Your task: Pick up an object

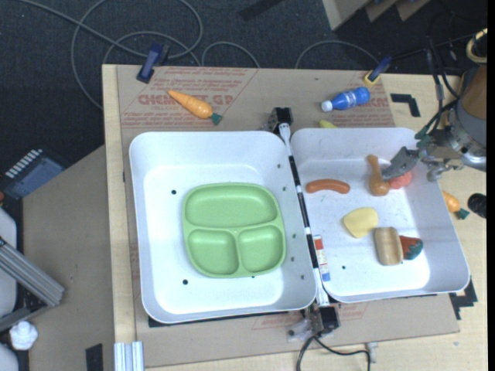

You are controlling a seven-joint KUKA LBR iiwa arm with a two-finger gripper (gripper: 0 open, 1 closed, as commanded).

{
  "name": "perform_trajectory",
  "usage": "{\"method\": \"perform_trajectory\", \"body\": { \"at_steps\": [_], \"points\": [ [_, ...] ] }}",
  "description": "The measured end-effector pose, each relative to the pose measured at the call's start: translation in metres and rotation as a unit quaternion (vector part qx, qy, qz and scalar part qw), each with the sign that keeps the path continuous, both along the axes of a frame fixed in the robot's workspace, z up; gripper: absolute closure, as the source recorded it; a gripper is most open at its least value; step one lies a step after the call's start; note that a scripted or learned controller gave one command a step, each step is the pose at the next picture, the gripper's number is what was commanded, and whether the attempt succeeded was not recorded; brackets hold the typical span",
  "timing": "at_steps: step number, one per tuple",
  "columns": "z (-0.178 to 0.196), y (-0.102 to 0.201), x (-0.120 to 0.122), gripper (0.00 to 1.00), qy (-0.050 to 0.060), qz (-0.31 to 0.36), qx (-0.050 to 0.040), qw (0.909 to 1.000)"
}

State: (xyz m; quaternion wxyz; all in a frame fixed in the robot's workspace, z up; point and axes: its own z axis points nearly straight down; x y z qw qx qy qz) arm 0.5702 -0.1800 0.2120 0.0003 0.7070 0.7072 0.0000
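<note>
— So where is the grey two-finger gripper [401, 163] against the right-hand shallow white bin [433, 280]?
— Just above the bin's far right part, with a pink-red toy [400, 179] directly under it, touching a brown wooden peg-shaped toy [377, 178].
— Jaws?
— Cannot tell whether they are spread or closed.
— What else lies in that bin?
— An orange-red plastic sausage [327, 185] near its left wall, a pale yellow rounded piece [360, 222] at mid-floor, and a tan bread-like block [387, 246] just nearer than that.
</note>
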Motion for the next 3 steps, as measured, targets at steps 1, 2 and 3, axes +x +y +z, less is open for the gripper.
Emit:
{"method": "perform_trajectory", "body": {
  "at_steps": [1,2,3],
  "points": [
    [-0.086,-0.010,0.054,0.00,-0.004,0.001,-0.0010,1.0000],
    [-0.100,-0.012,0.049,0.00,-0.009,0.001,-0.0038,1.0000],
    [-0.097,-0.010,0.046,1.00,-0.003,0.000,-0.0018,1.0000]
  ]
}}
